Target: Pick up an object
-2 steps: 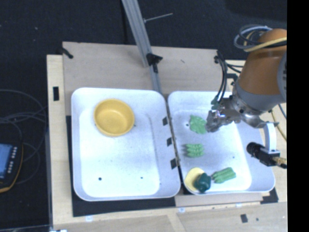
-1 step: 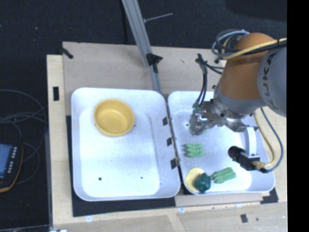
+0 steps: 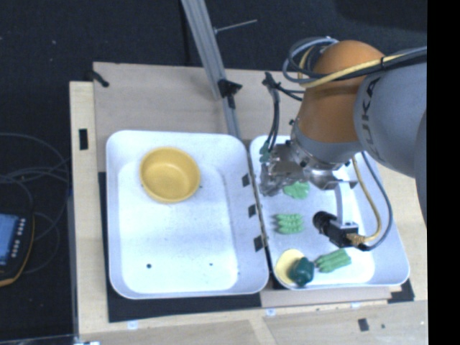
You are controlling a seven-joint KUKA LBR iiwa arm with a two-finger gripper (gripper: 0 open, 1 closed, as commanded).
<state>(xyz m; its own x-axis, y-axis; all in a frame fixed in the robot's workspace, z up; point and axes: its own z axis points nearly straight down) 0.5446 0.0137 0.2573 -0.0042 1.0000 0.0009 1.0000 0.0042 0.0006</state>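
My gripper [image 3: 275, 182] hangs over the upper left part of the right bin [image 3: 392, 261], close to the divider between the bins. A green ridged piece [image 3: 296, 190] lies right beside its tip. Another green ridged piece [image 3: 287, 223] lies below it in the bin's middle, and a third green piece [image 3: 333, 260] lies near the bin's front. A small yellow cup [image 3: 286, 263] with a dark teal object [image 3: 302, 270] on it sits at the front left corner of that bin.
The left bin [image 3: 180, 257] holds a yellow bowl [image 3: 169, 175] in its upper left part. A grey metal post [image 3: 208, 49] slants up from between the bins. The arm's orange band [image 3: 338, 99] and grey body cover the right bin's back.
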